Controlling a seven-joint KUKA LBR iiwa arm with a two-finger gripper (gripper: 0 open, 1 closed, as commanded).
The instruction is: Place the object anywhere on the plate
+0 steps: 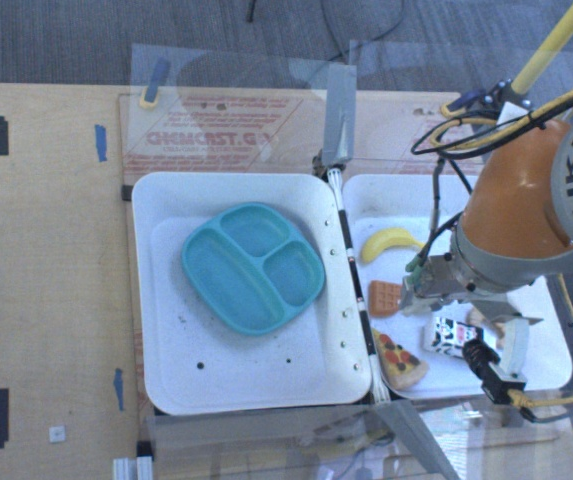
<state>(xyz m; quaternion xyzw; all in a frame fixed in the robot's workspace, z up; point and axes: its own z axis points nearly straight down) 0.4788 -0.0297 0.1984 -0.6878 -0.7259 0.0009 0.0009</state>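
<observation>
A teal plate [254, 267] with three compartments lies in the left bin [156, 208], tilted a little and set toward the bin's upper middle; nothing rests on it. The right bin [386, 190] sits just beside it, the two sharing a raised divider down the middle; both stand on the tan table [46, 298].

The toy food is all in the right bin: a yellow banana [389, 241] near the upper left corner, a small orange waffle-like square [385, 297] below it, and a pizza slice [400, 361] at the lower left (lying close against the divider). A white carton with dark markings [449, 335] lies just right of the waffle, partly under the arm.

The grey and orange arm [516, 208] hangs over the right bin; the gripper [428, 286] seems to point down just beside the waffle's right edge, but the wrist hides its tips, so I cannot tell whether it grips anything.
</observation>
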